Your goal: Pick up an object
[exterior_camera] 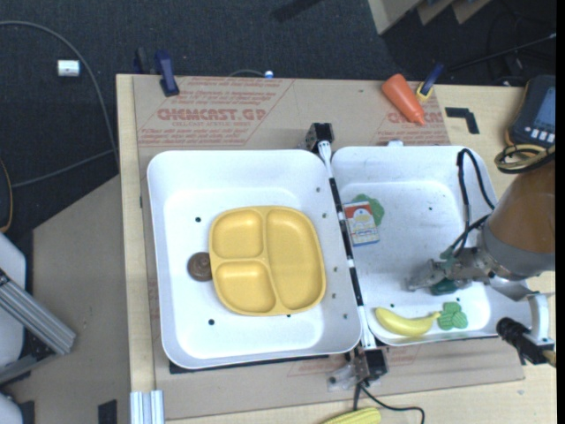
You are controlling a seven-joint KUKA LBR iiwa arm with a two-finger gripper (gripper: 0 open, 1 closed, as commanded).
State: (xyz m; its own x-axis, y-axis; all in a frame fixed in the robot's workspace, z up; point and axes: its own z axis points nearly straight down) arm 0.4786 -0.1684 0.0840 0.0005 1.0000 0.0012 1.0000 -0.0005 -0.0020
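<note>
While the yellow divided plate [267, 261] fills most of the left bin [168, 237], the right bin [397, 170] keeps open floor mid-tray, with a small carton [361, 223] against the divider and a banana [405, 322] plus a green piece [454, 317] tight to the front wall, so approach room there is poor. Tool [433, 277] sits low just above the banana, probably lining up on it; can't tell its state, nothing visibly held.

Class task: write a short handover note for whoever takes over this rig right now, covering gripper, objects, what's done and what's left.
Gripper: low in the right bin, fingers' state unclear, nothing seen held.
Right bin: banana and green toy at the near edge, small carton by the divider.
Left bin: yellow divided plate, brown disc beside it.
Done: reach into the bin.
Left: grasp and lift an object.
</note>
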